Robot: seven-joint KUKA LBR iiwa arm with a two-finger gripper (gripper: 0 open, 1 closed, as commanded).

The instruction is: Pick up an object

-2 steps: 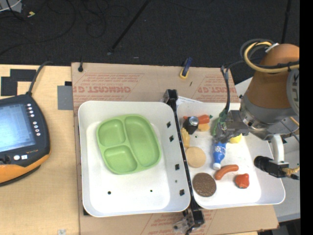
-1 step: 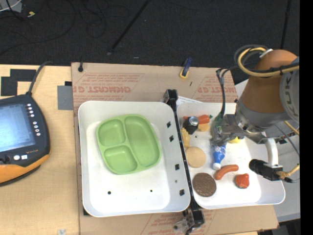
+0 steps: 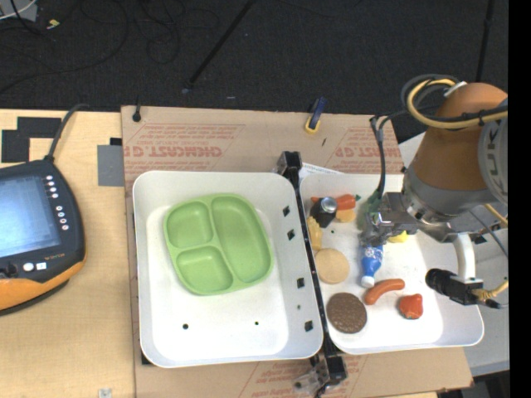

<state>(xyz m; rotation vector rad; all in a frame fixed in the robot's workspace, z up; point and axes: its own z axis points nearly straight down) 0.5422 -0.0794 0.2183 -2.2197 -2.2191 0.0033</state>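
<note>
Pendant, black and orange with a lit screen, lies on the bench at far left, apart from both bins.

Left bin: shallow, white, smooth plastic with rounded corners. It holds 1 green tray, glossy, with 3 moulded compartments, set at a slant near the bin's middle.

Right bin: same white plastic, touching the left bin along a black clamp strip. Contents, left to right:
- can, dark with a red and metallic top, near the far left corner;
- yellow piece, small, just beside the can at the left wall;
- tan disc, flat and matte;
- brown disc, flat, darker, with a rough surface, near the front edge;
- orange item, small, just right of the can;
- bottle, blue and white, lying on its side;
- sausage, reddish-orange, curved and smooth;
- red piece, rounded, just right of the sausage.

Gripper hangs over the bin's far part, directly above the bottle's upper end. Whether its fingers are apart or together cannot be told. No object is seen between them.
</note>
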